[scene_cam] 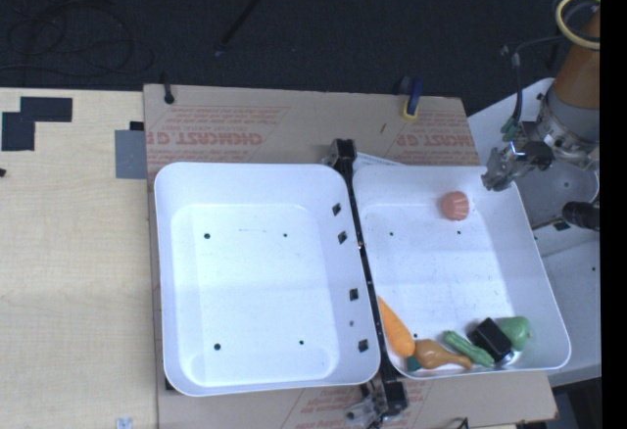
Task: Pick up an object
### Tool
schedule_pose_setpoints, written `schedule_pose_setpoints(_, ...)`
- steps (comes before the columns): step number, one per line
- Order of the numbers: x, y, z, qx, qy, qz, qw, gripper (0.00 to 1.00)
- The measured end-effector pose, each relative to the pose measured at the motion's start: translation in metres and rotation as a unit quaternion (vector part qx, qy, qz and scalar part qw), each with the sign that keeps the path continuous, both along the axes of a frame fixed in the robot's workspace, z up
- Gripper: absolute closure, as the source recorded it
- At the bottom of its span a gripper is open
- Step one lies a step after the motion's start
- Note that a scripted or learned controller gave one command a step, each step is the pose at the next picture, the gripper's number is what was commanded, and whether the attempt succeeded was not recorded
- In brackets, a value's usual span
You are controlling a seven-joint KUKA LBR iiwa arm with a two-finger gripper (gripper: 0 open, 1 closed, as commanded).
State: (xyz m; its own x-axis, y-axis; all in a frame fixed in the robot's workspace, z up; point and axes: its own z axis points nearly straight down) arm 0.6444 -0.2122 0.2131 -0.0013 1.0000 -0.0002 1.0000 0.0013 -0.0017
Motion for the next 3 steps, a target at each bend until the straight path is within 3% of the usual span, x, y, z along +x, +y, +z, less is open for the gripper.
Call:
schedule_pose_setpoints(1,-0.007,0.001,-0.082,0.0013,0.004,-0.001,1.0,1.0)
schedule_pose_setpoints(2,-0.005,0.0,-0.077,0.0003,0.0,-0.001,1.0,0.0)
schedule_pose_setpoints(3,0.001,-0.002,-0.011,-0.0009,-0.004,0.0,1.0,0.0)
